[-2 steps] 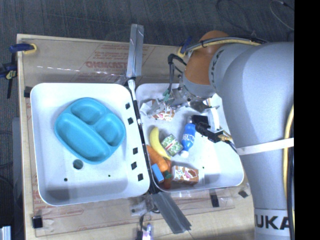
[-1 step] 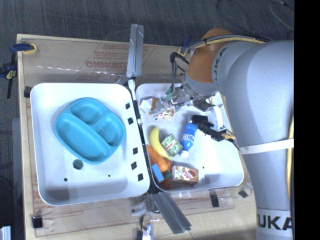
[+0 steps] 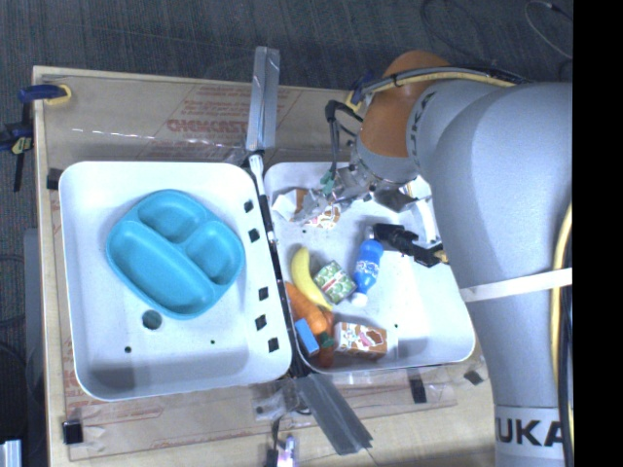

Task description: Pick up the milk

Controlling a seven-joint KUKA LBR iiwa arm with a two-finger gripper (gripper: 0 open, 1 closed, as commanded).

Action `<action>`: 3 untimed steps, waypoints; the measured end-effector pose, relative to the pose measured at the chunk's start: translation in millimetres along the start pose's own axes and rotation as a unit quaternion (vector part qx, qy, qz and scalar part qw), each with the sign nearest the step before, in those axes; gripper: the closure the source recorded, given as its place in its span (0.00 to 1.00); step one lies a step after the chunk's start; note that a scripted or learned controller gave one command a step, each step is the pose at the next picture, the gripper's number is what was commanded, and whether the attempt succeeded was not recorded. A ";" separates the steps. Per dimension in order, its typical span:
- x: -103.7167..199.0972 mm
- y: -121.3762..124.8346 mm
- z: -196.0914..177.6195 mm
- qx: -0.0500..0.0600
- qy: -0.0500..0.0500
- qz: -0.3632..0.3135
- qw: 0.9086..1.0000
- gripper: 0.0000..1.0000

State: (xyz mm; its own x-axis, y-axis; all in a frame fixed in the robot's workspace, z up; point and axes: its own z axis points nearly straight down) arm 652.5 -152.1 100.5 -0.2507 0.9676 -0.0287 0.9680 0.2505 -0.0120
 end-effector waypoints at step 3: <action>78.3 -10.9 -94.0 -0.005 0.014 -0.002 1.000 0.00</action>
